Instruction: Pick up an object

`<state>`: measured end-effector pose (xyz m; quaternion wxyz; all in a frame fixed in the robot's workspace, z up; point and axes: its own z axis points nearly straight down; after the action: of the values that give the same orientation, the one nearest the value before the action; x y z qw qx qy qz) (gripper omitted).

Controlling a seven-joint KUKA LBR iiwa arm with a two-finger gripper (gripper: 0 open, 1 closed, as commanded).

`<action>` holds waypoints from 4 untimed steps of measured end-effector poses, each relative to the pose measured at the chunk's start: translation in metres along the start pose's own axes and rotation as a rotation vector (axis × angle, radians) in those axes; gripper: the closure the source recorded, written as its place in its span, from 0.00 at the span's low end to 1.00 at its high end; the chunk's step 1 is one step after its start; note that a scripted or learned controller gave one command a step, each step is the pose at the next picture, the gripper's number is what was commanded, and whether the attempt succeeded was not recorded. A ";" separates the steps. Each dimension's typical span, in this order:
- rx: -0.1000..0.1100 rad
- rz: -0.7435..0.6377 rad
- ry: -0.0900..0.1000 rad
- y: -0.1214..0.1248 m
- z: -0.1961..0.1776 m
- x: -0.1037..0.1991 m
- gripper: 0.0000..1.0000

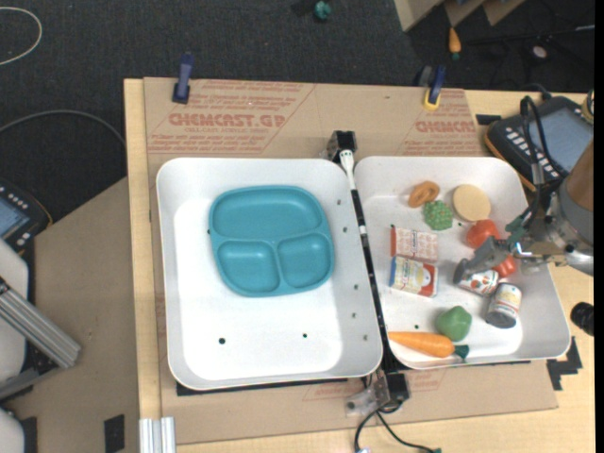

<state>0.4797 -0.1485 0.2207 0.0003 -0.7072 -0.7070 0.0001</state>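
In the right bin (540, 340), toward its right side, a small red and white can (483, 280) lies on its side directly under the gripper (483, 260), whose two dark fingers (469, 270) reach in from the right and stand narrowly apart just above and against it; whether they actually pinch the can cannot be told from this slanted view, as the fingertips overlap it. Just beside it, lower right, a second small can (505, 304) with a yellow and red label stands tilted, touching or nearly touching the first. A red tomato-like piece (482, 232) sits just above the gripper, and a pale round bun (472, 202) lies above that. Near the bun, to its left, are a green broccoli-like piece (437, 215) and an orange pretzel-shaped piece (424, 193). Left of the gripper, two small cartons (414, 260) lie flat, one above the other. Below them rests a green pepper (454, 322), and along the bin's near edge lies a carrot (425, 344). The left bin (189, 347) holds a teal divided plate (272, 240) in its upper half. Both bins rest on a cardboard sheet (226, 119) held by clamps at the far edge.
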 end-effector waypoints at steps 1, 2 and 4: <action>-0.004 -0.007 0.000 0.000 -0.027 0.079 0.00; -0.005 -0.007 0.001 0.000 -0.048 0.125 0.00; -0.005 -0.002 -0.001 0.001 -0.152 0.154 1.00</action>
<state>0.4803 0.0052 0.3728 -0.0019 -0.7065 -0.7077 -0.0013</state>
